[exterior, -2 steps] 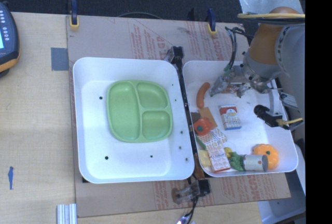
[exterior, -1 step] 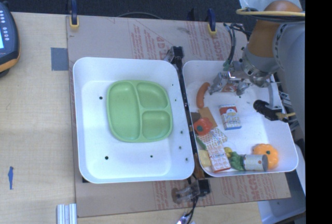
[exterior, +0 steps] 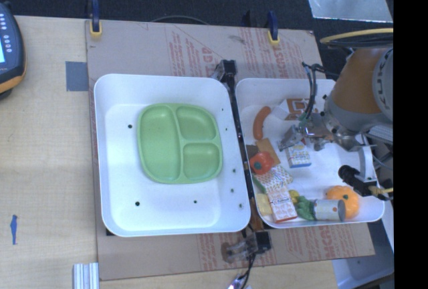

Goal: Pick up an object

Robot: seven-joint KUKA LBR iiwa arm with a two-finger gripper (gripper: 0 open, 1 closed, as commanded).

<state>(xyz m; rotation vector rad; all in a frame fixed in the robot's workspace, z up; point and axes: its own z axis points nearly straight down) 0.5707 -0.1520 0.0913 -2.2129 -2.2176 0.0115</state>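
The right bin (exterior: pixel 284 87) holds a jumble of small items. An orange sausage (exterior: pixel 260 122) lies at its left, with a red tomato (exterior: pixel 262 162) below it and a patterned packet (exterior: pixel 279 193) lower still. A small blue-and-white carton (exterior: pixel 299 158) sits in the middle. Along the bottom edge lie an orange fruit (exterior: pixel 342 199), a grey can (exterior: pixel 328 210) and a green toy (exterior: pixel 306 206). My gripper (exterior: pixel 299 138) hangs low in the bin, just above the carton and to the right of the sausage. Nothing is visibly held.
The left bin (exterior: pixel 114 147) carries a green divided plate (exterior: pixel 179 143). The arm's orange band (exterior: pixel 358 80) and grey wrist cover the right bin's right side. A black clamp (exterior: pixel 227 69) sits between the bins at the back. A yellow-edged pendant (exterior: pixel 8 47) lies far left.
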